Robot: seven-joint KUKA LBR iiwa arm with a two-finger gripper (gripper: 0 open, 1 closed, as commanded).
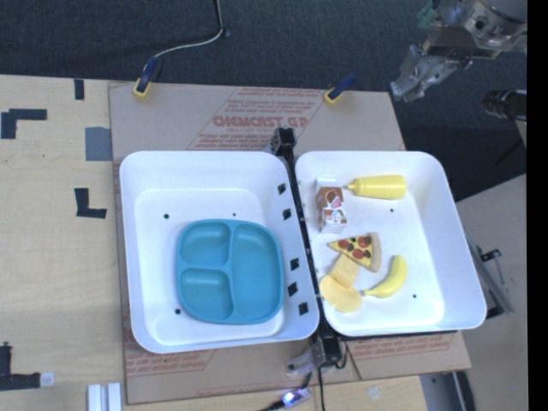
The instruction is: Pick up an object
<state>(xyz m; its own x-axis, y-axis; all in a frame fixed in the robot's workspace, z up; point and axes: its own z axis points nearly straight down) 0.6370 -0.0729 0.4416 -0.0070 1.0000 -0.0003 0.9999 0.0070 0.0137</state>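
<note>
The right bin (445, 229) holds a yellow mustard bottle (377, 187), a small brown-and-white carton (330, 207), a pizza slice (358, 248), a banana (387, 280) and pale yellow cheese pieces (340, 286). My gripper (413, 79) hangs high at the top right, well beyond the bin's far edge and apart from every object. Nothing shows between its fingers.
The left bin (137, 221) holds a blue sectioned plate (229, 271). Both bins rest on a cardboard sheet (248, 118) held by yellow and blue clamps (144, 82). A black cable (214, 7) runs along the dark floor behind.
</note>
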